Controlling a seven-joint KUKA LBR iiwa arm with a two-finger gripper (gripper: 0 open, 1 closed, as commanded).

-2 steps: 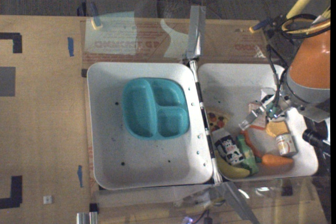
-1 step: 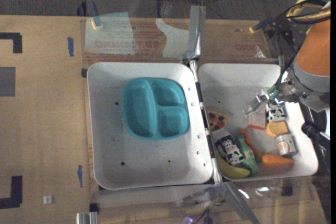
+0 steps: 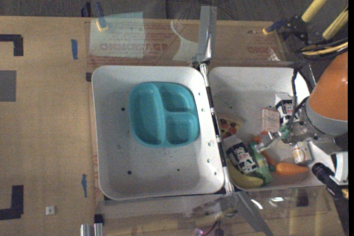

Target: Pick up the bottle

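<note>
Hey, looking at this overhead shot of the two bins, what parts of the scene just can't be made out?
- Claw, camera view: small and blurred among clutter; whether it grips anything is unclear.
- Small white bottle with an orange label: partly covered by the grey arm; label too small to read.
- Yellow banana: mostly under the black-and-white carton and the green packet.
- Right white bin: its right side is hidden by the arm.
</note>
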